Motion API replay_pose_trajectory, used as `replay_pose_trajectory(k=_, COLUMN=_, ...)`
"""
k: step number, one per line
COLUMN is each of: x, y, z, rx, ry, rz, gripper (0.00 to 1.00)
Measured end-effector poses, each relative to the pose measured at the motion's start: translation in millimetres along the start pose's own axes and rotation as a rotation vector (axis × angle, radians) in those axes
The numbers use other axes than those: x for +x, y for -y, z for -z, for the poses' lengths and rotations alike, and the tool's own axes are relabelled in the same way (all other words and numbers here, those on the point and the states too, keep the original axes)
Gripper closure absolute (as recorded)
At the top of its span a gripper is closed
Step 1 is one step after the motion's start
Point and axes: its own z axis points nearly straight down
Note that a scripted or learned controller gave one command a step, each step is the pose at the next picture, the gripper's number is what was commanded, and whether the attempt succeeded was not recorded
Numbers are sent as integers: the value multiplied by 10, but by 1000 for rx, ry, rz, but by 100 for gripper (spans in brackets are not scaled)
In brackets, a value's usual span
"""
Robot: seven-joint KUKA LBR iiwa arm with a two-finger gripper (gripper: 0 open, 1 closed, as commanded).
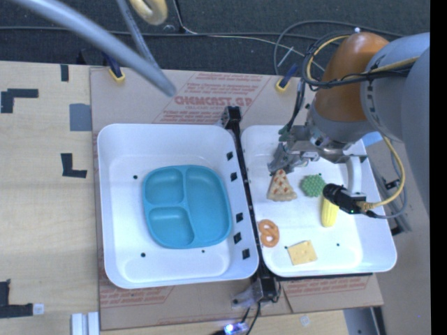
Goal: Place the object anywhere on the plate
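A blue divided plate point(186, 206) lies in the left white bin point(119, 145). In the right bin point(380, 253) there are a pizza slice point(281, 186), a green leafy piece point(313, 185), a yellow corn cob point(327, 211), a pretzel point(268, 232) and a cheese-like yellow square point(302, 252). My gripper point(285, 162) hangs low over the right bin, directly above the upper tip of the pizza slice. Its fingers point down at the slice, and I cannot make out whether they touch it.
A black divider point(239, 180) runs between the two bins. Cables point(307, 44) loop behind the arm at the back. Both bins rest on a cardboard sheet point(209, 100). A grey pole point(91, 26) crosses the upper left.
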Motion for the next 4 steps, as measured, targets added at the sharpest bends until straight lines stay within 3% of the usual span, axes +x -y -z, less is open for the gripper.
replay_pose_trajectory(k=4, x=2020, y=67, z=322, rx=0, ry=-1, rz=2, gripper=100)
